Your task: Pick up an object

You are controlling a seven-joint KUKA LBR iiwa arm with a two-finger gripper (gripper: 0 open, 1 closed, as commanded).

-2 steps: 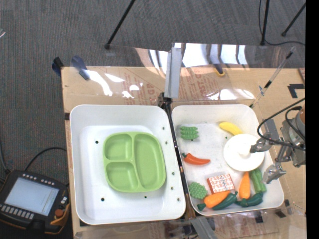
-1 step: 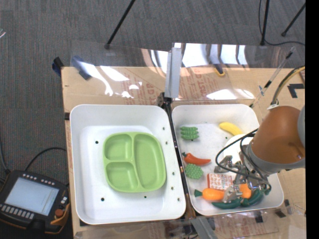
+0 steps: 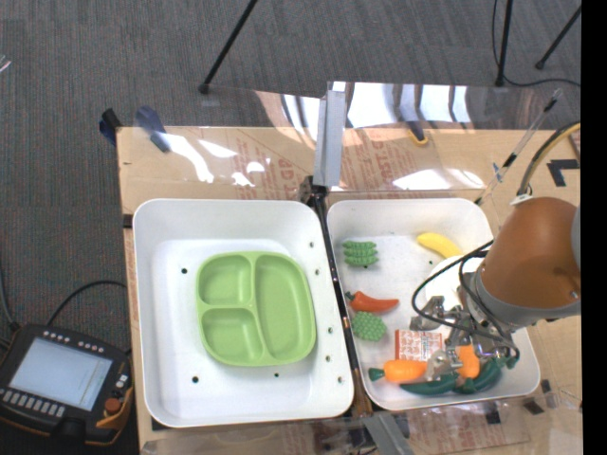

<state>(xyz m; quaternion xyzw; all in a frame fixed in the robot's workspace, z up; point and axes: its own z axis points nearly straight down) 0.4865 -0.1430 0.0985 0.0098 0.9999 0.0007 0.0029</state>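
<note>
My gripper (image 3: 453, 344) hangs low over the front right part of the right bin (image 3: 398, 214), below the orange wrist band. It is right above a cluster of toys: a red-and-white packet (image 3: 414, 343), an orange carrot (image 3: 401, 371), a dark green pod (image 3: 438, 385) and a small orange piece (image 3: 468, 362). Farther back in the same bin lie a yellow banana (image 3: 438, 245), a green pea pod (image 3: 359, 252), a red chili (image 3: 374, 302) and a green bumpy piece (image 3: 369, 326).
The left bin (image 3: 166, 226) holds a green divided plate (image 3: 255, 308). A clear panel and a metal post (image 3: 330, 136) stand behind the bins. A teach pendant (image 3: 57, 377) lies on the floor at the front left.
</note>
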